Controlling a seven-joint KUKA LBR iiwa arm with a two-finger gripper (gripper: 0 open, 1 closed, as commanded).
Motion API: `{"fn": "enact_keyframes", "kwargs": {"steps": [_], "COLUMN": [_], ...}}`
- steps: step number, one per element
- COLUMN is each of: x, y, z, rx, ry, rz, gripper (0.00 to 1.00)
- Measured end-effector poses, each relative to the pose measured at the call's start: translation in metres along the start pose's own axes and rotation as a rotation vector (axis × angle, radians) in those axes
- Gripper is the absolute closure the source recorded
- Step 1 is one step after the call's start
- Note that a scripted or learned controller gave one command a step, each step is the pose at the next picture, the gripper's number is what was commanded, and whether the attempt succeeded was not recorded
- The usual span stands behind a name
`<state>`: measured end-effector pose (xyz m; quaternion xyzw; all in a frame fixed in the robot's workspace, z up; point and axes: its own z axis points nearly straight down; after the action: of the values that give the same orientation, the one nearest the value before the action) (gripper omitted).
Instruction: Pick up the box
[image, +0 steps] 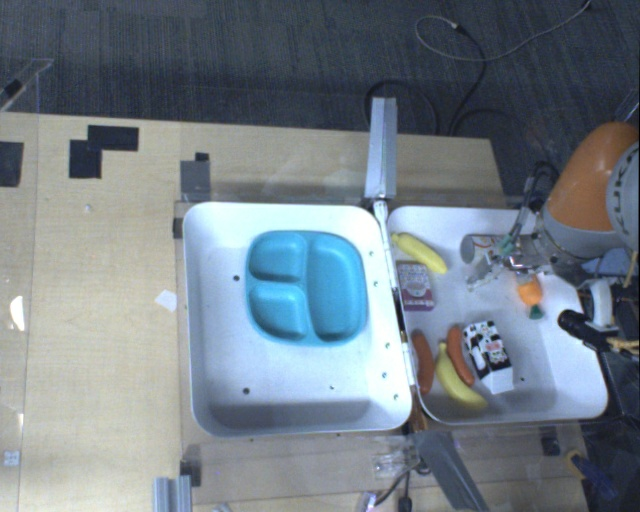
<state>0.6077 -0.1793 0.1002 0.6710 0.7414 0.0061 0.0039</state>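
Two boxes lie in the right bin (570, 400). A small pink and maroon box (415, 285) lies flat near the bin's left wall. A black and white patterned box (490, 352) lies toward the front, next to a banana and a sausage. My gripper (480, 262) hangs over the back middle of the right bin, to the right of the pink box and behind the patterned box. Its fingers are spread open with nothing between them, and it touches neither box.
The right bin also holds a yellow banana (420, 252) at the back, two red sausages (423, 360), a second banana (458, 382) and a small orange carrot toy (529, 292). The left bin (215, 330) holds a blue divided plate (305, 285).
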Motion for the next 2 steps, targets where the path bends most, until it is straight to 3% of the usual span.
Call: {"fn": "enact_keyframes", "kwargs": {"steps": [1, 2], "x": [0.006, 0.008], "y": [0.062, 0.066], "z": [0.014, 0.002], "rx": [0.005, -0.004], "ry": [-0.005, -0.008], "rz": [0.011, 0.004], "gripper": [0.00, 1.00]}}
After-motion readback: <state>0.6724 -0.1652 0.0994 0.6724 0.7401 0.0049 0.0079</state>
